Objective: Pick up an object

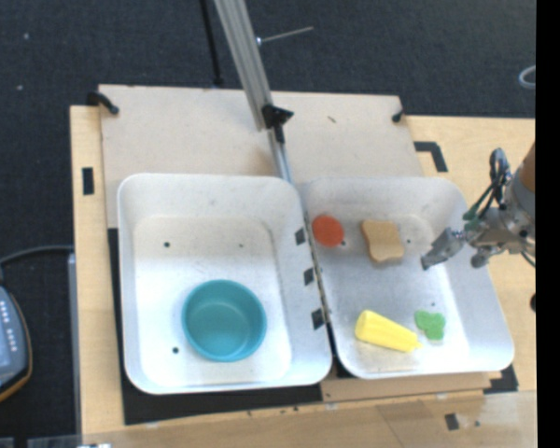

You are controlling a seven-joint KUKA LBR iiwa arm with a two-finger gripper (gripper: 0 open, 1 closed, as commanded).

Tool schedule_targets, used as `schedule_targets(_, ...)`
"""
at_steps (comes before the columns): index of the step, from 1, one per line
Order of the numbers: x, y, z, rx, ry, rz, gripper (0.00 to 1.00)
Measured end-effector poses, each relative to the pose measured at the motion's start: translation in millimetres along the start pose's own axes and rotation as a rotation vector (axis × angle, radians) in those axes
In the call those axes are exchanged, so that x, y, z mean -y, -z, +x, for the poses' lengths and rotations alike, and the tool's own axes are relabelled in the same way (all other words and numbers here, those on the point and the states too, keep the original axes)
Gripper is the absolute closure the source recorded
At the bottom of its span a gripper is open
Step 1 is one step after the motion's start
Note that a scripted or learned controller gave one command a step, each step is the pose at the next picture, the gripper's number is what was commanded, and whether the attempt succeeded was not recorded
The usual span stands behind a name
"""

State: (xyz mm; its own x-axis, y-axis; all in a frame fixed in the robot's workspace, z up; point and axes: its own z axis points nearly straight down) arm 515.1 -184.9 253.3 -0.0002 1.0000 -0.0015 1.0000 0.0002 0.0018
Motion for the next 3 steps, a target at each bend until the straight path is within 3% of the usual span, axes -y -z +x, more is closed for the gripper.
schedule_targets(2, 14.0, -109.5, 11.6, -0.002, 0.0, 0.006, 0.0)
schedule_targets(3, 11.1, -95.0, 10.1, 0.0, -0.005, -0.004, 1.0)
